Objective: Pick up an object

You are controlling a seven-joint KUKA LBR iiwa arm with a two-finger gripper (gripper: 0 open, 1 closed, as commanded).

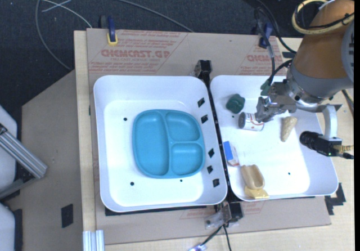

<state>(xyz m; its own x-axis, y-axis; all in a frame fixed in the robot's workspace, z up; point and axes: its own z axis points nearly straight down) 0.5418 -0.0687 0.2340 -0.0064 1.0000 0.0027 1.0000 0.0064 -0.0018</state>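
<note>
My gripper [264, 112] hangs low over the right bin [315, 179], near its back middle. Just left of and below it lies a small white, red and dark tube-like item [250, 122], touching or nearly touching the gripper's tip. A dark green lump [235, 102] sits further left and back. To the right of the gripper, a pale beige piece [288, 128] rests on the bin floor. A tan and yellow object [253, 181] lies near the front edge, and a small blue and white packet [229, 153] lies along the left wall.
The left bin [112, 131] holds a light blue divided plate [167, 143]. A black clip-studded divider [210, 126] runs between the bins. The arm's grey and orange body [323, 53] covers the right bin's back right corner.
</note>
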